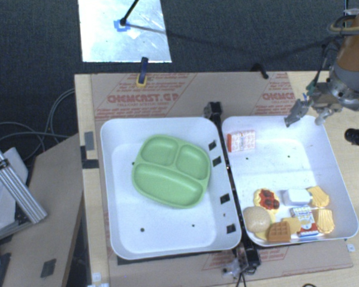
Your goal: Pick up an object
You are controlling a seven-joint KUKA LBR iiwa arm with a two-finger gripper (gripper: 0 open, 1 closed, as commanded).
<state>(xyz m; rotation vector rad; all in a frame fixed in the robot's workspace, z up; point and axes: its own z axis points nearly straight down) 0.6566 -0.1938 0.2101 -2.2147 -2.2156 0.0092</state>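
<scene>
Seen from above at a slant, two shallow white bins sit side by side on a bench. The left bin (121, 233) holds a green divided plate (171, 170), tilted slightly and lying near the middle, with bare white floor all around it, widest toward the near edge. A dark divider strip (224, 167) runs between the bins where their rims meet. The right bin (330, 162) has a small red and white box (242, 141) alone near its far left corner. Its middle is open floor. A cluster of toy food (289, 214), touching or nearly touching, crowds the near right corner against the rim. The arm (350, 59) enters from the right. Its gripper (307, 114) hovers over the right bin's far right rim, well apart from every object, fingers spread with nothing between them.
</scene>
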